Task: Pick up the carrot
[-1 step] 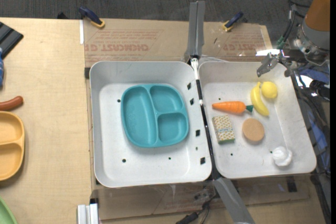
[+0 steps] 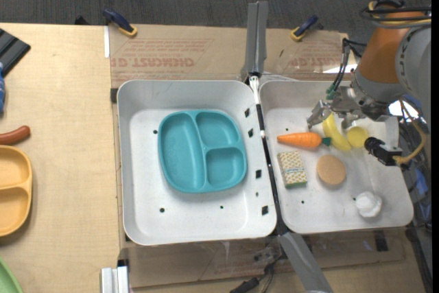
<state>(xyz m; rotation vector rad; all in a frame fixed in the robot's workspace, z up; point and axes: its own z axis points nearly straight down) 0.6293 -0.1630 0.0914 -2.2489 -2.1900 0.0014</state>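
The carrot (image 2: 300,141) lies in the right bin (image 2: 384,219), long axis running left to right with its leafy end toward the banana (image 2: 332,131), and the claw (image 2: 322,113) hangs just above and right of it, fingers seemingly parted and holding nothing.

The wooden table (image 2: 62,79) carries two shallow white bins side by side. The left white bin (image 2: 137,216) contains a teal three-compartment plastic plate (image 2: 202,150) near its centre. The right white bin (image 2: 329,216) contains the orange toy carrot (image 2: 300,141), lying crosswise with its tip toward the left bin. In front of the carrot lie a small patterned sponge block (image 2: 293,169) and, to that block's right, a round tan disc (image 2: 331,171). A small white object (image 2: 368,204), possibly a cup, sits near the front right corner. Behind and right of the carrot lies a yellow toy banana (image 2: 343,134), with the grey metal gripper (image 2: 328,113) above it.
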